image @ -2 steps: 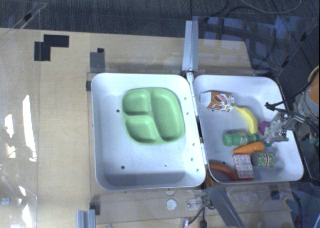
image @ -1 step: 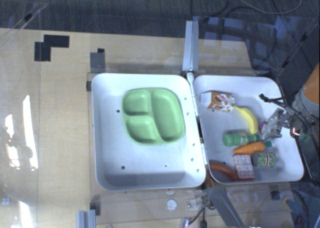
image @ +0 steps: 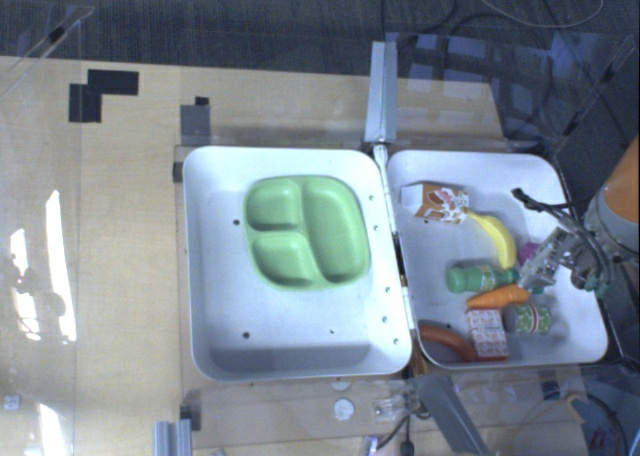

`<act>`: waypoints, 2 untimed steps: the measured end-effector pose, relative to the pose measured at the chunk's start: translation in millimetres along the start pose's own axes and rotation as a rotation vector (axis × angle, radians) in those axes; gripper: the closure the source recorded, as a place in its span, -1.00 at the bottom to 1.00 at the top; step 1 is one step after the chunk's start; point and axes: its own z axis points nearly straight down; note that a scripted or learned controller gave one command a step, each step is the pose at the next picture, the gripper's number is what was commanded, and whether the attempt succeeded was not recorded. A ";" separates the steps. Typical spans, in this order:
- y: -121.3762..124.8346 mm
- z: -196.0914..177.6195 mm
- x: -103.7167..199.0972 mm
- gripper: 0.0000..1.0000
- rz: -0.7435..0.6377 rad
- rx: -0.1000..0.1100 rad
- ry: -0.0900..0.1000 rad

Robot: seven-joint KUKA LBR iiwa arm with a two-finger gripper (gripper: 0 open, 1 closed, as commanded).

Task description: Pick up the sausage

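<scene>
The sausage (image: 447, 340) lay down-left of the end effector (image: 540, 266), long axis running left-right; finger state could not be determined.

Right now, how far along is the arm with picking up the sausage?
Nothing looks done yet. The sausage lies at the near left edge of the right bin, beside the small printed box. In hand: the tool is over the right side of that bin, near the green bottle and carrot, well apart from the sausage. Left: reach it, grip it, lift it.
</scene>
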 end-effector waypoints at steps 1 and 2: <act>13.3 69.2 13.4 1.00 0.280 -0.002 0.001; 15.8 57.5 10.7 1.00 0.271 -0.005 -0.007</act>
